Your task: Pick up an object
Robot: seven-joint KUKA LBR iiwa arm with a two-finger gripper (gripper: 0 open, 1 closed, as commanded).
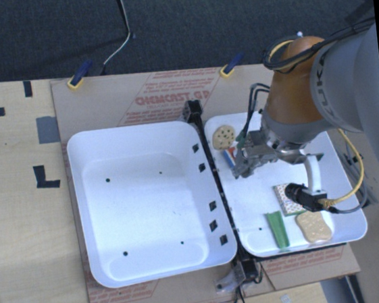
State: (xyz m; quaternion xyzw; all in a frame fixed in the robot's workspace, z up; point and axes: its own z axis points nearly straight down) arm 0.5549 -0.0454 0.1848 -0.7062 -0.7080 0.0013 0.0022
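My gripper [243,165] hangs low in the right bin [250,239], near its left wall, at the end of the grey arm with the orange band. Just left of it a small red and blue object [227,157] pokes out, partly hidden. A round tan cookie-like piece [224,136] lies in the bin's upper left corner. In the lower part lie a green stick [277,229], a patterned square card [290,201] and a beige bread-like piece [314,227].
The left bin [141,200] sits beside the right one, with a black divider clip strip [210,179] between them. Both rest on a cardboard sheet [163,96]. A cable [347,194] loops from the arm over the right bin's right side.
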